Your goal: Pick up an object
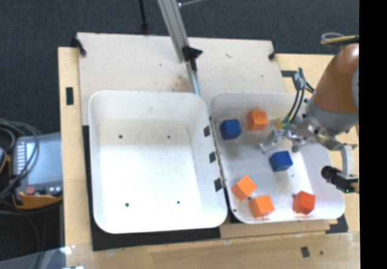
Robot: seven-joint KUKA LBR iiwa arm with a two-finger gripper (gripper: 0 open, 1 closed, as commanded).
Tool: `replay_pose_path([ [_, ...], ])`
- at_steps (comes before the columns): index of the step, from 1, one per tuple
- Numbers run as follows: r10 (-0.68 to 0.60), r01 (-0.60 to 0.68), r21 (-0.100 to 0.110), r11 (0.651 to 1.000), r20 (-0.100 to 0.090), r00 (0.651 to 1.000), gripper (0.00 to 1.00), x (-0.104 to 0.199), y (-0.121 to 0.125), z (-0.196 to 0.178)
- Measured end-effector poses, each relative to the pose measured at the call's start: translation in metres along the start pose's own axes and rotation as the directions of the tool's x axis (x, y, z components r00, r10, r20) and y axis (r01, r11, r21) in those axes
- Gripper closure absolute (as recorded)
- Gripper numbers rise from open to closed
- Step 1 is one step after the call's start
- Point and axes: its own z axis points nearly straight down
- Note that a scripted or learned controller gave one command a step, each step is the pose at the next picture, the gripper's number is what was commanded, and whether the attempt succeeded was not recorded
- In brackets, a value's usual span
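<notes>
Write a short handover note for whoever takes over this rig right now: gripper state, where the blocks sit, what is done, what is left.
Gripper: low in the right white bin, just above-left of the lower blue cube; nothing seen between its fingers.
Blocks, all in the right bin: upper blue cube, orange cube beside it, two orange cubes at the near left, red-orange cube at the near right.
Done: no pick yet.
Left: grasp and lift one block.

I see my gripper [273, 139] low in the right bin [314, 210], just above a blue cube [280, 161]. Around it lie another blue cube [230, 129] and four orange cubes [257, 119].
</notes>
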Motion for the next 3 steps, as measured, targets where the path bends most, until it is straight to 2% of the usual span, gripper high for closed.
replay_pose_path([
  [1,0.003,-0.003,-0.015,1.0,0.01,1.0,0.0,0.001,0.0,0.037],
  [2,0.009,-0.009,-0.022,1.0,0.007,1.0,1.0,0.0,0.002,0.024],
  [3,-0.008,0.008,-0.01,1.0,0.0,1.0,1.0,0.004,0.012,-0.027],
])
